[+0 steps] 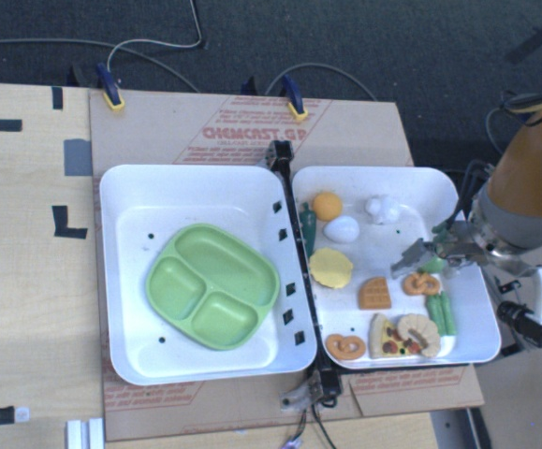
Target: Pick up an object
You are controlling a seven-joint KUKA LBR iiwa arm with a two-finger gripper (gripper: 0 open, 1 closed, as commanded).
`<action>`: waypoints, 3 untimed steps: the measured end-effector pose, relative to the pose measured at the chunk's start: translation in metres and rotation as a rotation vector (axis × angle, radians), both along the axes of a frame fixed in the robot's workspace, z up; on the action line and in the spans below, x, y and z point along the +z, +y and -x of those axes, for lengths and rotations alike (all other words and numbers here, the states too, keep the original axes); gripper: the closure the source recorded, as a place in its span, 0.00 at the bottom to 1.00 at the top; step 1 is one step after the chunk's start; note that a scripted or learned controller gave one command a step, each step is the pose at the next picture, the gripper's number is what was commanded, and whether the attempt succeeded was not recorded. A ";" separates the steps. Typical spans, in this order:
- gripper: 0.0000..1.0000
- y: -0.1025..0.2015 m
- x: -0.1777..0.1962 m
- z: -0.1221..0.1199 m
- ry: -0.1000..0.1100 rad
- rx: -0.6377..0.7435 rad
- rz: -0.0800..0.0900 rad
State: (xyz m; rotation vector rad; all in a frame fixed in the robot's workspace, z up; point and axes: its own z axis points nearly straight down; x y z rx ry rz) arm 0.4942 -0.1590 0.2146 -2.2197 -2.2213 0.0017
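**Gripper over pretzel, right bin**

Small orange pretzel (422, 284) near right edge of right bin (397, 178), beside green stick (442, 311). Gripper (427, 254) just above, jaws spread wide, holding nothing. Best centred over pretzel, clear of stick, then lowered. Glossy toy foods: round orange (326, 205), white egg (343, 229), flat yellow disc (331, 268).

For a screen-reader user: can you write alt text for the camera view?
A grey robot arm's gripper hangs over the right white bin, above toy food: an orange ball, a yellow disc, pretzels and a pizza slice. The left white bin holds a green divided tray.
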 end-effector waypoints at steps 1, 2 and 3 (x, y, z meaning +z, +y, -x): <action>0.00 0.036 -0.066 -0.003 0.002 0.001 -0.001; 0.00 0.036 -0.129 -0.008 -0.002 0.000 0.000; 1.00 0.036 -0.119 -0.009 -0.004 -0.001 0.002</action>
